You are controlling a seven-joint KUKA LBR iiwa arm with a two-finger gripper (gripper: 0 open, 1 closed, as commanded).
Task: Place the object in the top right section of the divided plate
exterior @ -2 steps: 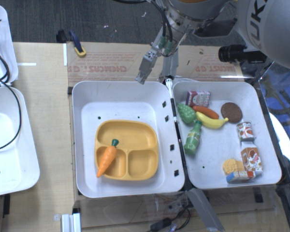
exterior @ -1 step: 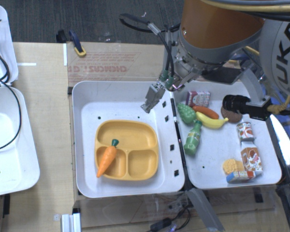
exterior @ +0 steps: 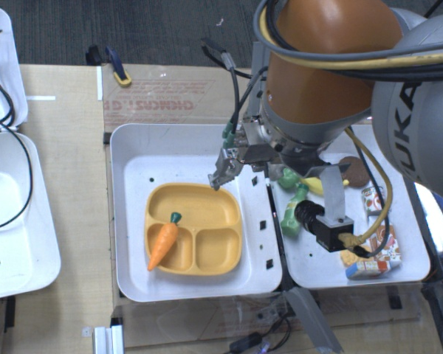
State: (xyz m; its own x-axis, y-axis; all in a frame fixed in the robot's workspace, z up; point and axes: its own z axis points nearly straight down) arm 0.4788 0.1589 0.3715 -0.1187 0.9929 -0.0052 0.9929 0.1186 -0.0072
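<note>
Cardboard (exterior: 162,94) with mirrored print covers the tabletop (exterior: 59,87). Carrot (exterior: 163,243) lies in the plate's (exterior: 221,198) left section; gripper (exterior: 220,177) state: cannot tell.

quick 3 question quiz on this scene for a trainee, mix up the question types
1. True or false: the carrot lies in the plate's left section.
2. Multiple choice: the gripper is A) above the plate's upper right rim, B) over the right bin, C) touching the carrot.
3. Fill in: the plate sits in the ___ bin of the two side by side.

Key
1. True. The carrot lies with its green top toward the plate's middle.
2. A. The gripper is apart from the carrot, with nothing seen between its fingers.
3. Left. The other bin holds a jumble of small items by the arm.
</note>
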